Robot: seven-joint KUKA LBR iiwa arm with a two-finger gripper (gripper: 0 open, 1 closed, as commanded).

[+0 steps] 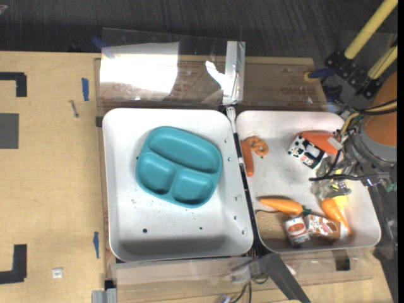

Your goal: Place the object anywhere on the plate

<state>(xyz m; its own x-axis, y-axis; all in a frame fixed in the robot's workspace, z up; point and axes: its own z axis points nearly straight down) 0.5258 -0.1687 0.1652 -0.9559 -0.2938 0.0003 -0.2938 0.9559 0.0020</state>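
Observation:
The teal plate [178, 165], divided into three compartments, lies in the left white bin [126, 226] with nothing on it. My gripper [332, 178] hangs low over the right side of the right bin [278, 122]. It sits just above an orange carrot-shaped toy [336, 211] and to the right of a black-and-white carton [302, 151]. The arm's grey wrist [379, 141] with its orange band covers the bin's right rim. I see nothing clearly held.
The right bin also holds an orange curled shrimp toy [257, 146], an orange stick [248, 163], a second carrot [281, 204], an orange piece [323, 141] and small printed packages [310, 228]. A clear panel [164, 74] stands behind the bins.

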